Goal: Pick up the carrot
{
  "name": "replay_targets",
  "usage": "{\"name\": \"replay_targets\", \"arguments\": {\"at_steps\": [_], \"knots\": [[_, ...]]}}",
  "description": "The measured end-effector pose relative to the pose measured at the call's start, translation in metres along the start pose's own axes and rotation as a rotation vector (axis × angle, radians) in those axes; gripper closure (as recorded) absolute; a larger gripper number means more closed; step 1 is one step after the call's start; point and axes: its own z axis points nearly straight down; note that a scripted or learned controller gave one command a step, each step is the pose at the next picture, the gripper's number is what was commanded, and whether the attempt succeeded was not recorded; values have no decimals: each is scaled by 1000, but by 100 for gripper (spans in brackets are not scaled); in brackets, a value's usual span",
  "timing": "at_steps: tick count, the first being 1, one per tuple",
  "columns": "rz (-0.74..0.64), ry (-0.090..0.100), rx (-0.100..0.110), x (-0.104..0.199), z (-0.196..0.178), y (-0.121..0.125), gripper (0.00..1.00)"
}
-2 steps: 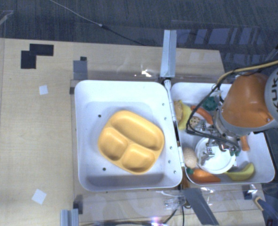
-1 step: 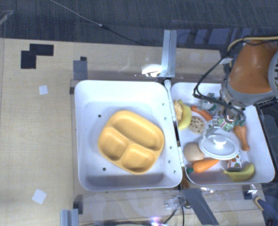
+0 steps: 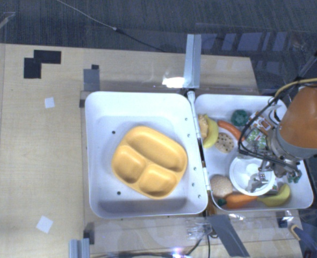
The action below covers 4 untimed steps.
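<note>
An orange carrot (image 3: 241, 200) lies along the near wall of the right bin (image 3: 308, 196), between a round bread roll (image 3: 221, 184) and a yellow banana (image 3: 277, 195). My gripper (image 3: 260, 178) hangs over a white bowl (image 3: 243, 172) just above and to the right of the carrot, apart from it. Nothing is seen in its grasp. The arm's orange band (image 3: 308, 117) hides the bin's right part.
The right bin also holds a second banana (image 3: 209, 133), an orange-red long piece (image 3: 229, 129), a green item (image 3: 240, 116) and a speckled cookie (image 3: 224, 142). The left bin (image 3: 99, 198) holds a yellow divided plate (image 3: 149, 160). Cables (image 3: 258, 128) hang by the wrist.
</note>
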Motion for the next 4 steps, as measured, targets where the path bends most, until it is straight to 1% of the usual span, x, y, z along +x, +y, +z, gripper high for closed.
{"name": "replay_targets", "arguments": {"at_steps": [1, 2, 3, 4], "knots": [[83, -33, 9, -4, 23, 38, 0], [495, -7, -1, -37, -64, 19, 0], [543, -10, -1, -63, 33, 23, 0], [704, 1, 0, -12, 10, 9, 0]]}}
